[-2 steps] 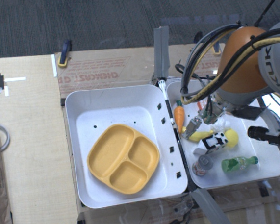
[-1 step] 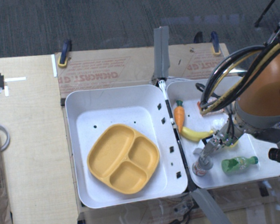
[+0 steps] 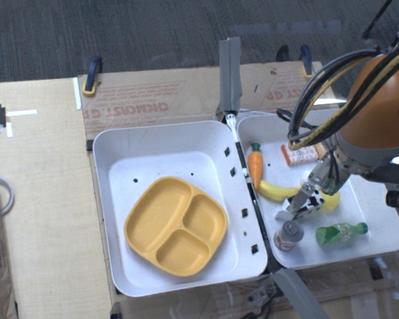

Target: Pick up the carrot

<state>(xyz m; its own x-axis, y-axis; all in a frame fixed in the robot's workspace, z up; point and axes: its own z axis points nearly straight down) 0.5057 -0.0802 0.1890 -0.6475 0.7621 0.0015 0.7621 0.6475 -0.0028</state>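
The carrot [image 3: 255, 165], orange with a green top, lies near the left wall of the right bin [image 3: 376, 247], pointing down toward a yellow banana [image 3: 281, 191]. My gripper [image 3: 301, 205] hangs lower in the same bin, over the banana's right part and just above a small can [image 3: 288, 235]. It sits to the right of and below the carrot, apart from it. I see nothing between its fingers.
A green bottle [image 3: 340, 233] lies at the right bin's front. A white and orange box [image 3: 303, 154] rests near the back under the arm's cables. The left bin [image 3: 112, 199] holds a yellow divided plate [image 3: 176, 225]. A grey divider post [image 3: 230, 75] stands between the bins.
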